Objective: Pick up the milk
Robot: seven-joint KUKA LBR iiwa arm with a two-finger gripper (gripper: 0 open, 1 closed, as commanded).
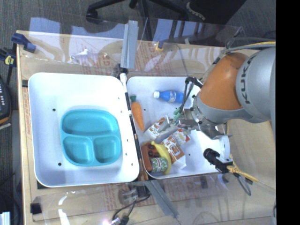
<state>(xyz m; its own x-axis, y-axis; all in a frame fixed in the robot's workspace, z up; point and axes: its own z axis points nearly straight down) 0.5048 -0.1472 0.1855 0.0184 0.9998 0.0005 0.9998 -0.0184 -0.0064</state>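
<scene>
White milk carton point(159, 126) lies beneath my gripper point(174, 131), hemmed by carrot point(137, 116), second carton point(174, 147) and banana point(161, 153). A blue bottle point(169, 96) rests apart. Whether I've clamped anything, I cannot tell.

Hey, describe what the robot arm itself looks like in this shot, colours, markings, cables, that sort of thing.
The grey KUKA arm has a rounded metallic casing with raised KUKA lettering on its side and a broad glossy orange band above the wrist. Below that, the dark two-finger gripper is a compact grey and black metal assembly. A thin dark cable loops beside the wrist, and thin pale cables arc over the arm's top.
</scene>
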